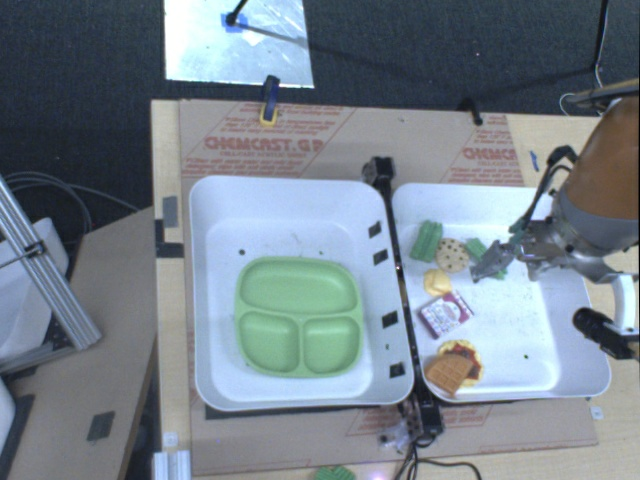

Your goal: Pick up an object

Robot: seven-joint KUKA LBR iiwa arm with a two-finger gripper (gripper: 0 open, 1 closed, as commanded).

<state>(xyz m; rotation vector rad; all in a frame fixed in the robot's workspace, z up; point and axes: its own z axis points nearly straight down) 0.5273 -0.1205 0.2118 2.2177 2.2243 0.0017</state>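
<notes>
over the right bin, the gripper hangs low with its fingers close together and nothing visibly between them, just beside the cookie and small green block, suggesting a grasp approach.

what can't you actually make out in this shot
- Gripper in the camera view: small and dark, so its hold on anything is unclear.
- Small green piece: partly covered by the gripper, shape unreadable.
- Arm: cut off by the right edge.
- Red-and-white packet: print too small to read.
- Green item below the bench: cut by the bottom edge.
</notes>
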